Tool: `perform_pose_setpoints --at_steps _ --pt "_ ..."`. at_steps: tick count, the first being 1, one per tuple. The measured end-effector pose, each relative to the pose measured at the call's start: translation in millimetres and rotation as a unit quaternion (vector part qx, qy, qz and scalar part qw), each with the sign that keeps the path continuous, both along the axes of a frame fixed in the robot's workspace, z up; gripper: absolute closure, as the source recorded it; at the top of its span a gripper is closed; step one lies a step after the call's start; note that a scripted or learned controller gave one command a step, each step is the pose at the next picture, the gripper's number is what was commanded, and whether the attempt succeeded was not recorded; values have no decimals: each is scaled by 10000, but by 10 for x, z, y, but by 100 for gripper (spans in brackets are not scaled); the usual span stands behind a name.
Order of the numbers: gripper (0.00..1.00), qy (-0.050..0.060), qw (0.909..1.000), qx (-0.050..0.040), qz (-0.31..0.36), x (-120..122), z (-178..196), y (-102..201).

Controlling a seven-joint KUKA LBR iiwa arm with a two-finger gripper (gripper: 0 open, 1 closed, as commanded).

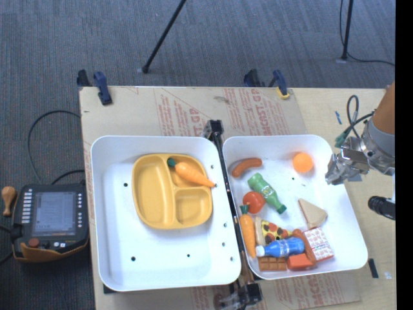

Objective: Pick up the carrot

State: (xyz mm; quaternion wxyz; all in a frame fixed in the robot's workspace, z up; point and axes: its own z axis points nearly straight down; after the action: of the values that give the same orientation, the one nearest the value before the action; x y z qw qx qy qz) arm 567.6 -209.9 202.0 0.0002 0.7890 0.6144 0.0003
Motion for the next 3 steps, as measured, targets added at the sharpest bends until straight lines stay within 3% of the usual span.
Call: perform_pose_setpoints --at_steps 1,2,3 --pt "0 9 10000 5 -3 -4 -8 4" --pt "0 11 9993 8 -377 571 -317 98" --pt "0 32 9991 43 -414 764 -1160 109"
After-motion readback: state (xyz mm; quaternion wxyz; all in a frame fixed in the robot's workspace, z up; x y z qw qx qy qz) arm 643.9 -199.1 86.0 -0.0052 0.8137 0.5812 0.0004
